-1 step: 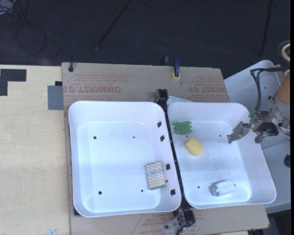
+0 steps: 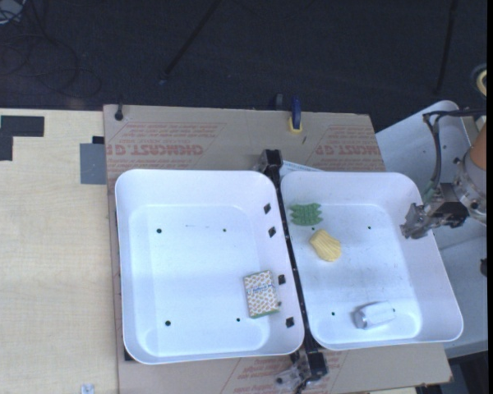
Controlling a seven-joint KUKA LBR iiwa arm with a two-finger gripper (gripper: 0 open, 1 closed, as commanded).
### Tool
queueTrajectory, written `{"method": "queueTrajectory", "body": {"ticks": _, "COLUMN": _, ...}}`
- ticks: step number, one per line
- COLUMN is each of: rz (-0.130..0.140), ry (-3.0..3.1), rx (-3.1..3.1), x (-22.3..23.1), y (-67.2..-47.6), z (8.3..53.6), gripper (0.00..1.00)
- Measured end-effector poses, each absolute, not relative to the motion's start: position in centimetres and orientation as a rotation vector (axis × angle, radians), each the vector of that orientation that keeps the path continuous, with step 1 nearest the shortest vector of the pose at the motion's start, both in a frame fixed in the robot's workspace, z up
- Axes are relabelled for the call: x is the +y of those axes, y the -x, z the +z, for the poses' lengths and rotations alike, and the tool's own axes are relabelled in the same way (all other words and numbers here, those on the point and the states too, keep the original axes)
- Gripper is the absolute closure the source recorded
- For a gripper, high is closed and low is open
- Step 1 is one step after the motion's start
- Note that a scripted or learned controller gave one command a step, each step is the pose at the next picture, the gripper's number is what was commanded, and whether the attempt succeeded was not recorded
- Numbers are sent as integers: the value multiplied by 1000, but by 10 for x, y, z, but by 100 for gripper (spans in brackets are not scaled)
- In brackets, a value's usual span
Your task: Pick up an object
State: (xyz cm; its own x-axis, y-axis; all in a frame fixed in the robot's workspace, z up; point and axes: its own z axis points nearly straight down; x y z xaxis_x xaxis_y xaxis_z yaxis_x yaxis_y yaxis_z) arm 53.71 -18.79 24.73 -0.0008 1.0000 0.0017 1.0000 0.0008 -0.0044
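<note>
Two white bins side by side on the table: patterned card box point(image 2: 261, 293) in the left bin point(image 2: 148, 195); in the right bin point(image 2: 431, 294), green toy point(image 2: 306, 214), yellow lump point(image 2: 325, 245), pale cylinder point(image 2: 372, 315) lying down. Gripper point(image 2: 414, 222) poised at the right bin's right rim, apart from all objects. Jaws too small and blurred to judge.

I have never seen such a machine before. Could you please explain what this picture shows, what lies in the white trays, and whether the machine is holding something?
One camera looks down at a slant on a bench with two shallow white bins. The robot arm reaches in from the right; its gripper sits at the right bin's right edge, and nothing shows between its fingers. That bin holds a green object, a yellow object and a pale cylinder-like object. The left bin holds a small patterned box lying flat near its lower right corner.
</note>
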Motion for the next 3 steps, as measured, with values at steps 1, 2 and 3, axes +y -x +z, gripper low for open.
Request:
{"method": "queueTrajectory", "body": {"ticks": 1, "rz": -9, "ry": 2216, "rx": -2232, "x": -118, "y": -513, "z": 338, "gripper": 100}}
{"method": "queueTrajectory", "body": {"ticks": 2, "rz": -6, "ry": 2209, "rx": -2233, "x": -29, "y": -489, "z": 389, "gripper": 100}}
{"method": "queueTrajectory", "body": {"ticks": 3, "rz": 6, "ry": 2210, "rx": -2225, "x": 33, "y": -500, "z": 365, "gripper": 100}}
